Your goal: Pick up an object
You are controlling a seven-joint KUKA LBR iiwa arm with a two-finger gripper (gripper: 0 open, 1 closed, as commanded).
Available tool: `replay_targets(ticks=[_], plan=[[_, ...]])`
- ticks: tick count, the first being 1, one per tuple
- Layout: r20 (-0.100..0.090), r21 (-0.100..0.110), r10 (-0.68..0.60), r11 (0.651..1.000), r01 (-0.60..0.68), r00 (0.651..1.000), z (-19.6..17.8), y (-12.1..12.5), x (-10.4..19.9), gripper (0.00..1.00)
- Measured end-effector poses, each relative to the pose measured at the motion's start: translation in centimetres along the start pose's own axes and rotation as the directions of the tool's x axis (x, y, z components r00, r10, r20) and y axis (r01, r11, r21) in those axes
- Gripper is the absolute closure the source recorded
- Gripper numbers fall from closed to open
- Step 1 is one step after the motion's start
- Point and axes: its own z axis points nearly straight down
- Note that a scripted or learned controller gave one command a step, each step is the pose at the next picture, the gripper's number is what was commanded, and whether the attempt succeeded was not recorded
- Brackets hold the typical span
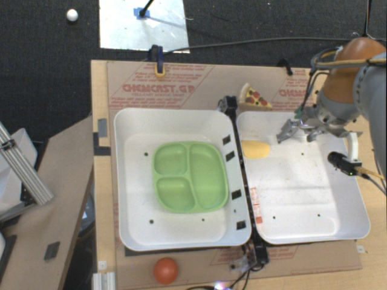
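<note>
A yellow oblong object [255, 149] lies in the right bin [302, 222] near its left wall. My gripper [297, 135] hangs over the back of the right bin, a short way to the right of the yellow object and apart from it. Its fingers are spread open with nothing between them. A green divided tray [189, 176] rests in the middle of the left bin [136, 222].
A toy pizza slice [254, 96] lies on the board behind the bins. An orange ball [165, 270] sits on the bench in front of the left bin. A small white ball [72, 15] rests on the dark floor far back left.
</note>
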Motion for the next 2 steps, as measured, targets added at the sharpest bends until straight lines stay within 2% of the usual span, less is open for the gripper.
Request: replay_targets(ticks=[1,2], plan=[[0.000,-0.001,-0.002,1.000,0.002,1.000,2.1,0.1,0.0,0.00],[0.001,-0.004,-0.004,1.000,0.004,1.000,0.9,0.2,0.0,1.00]])
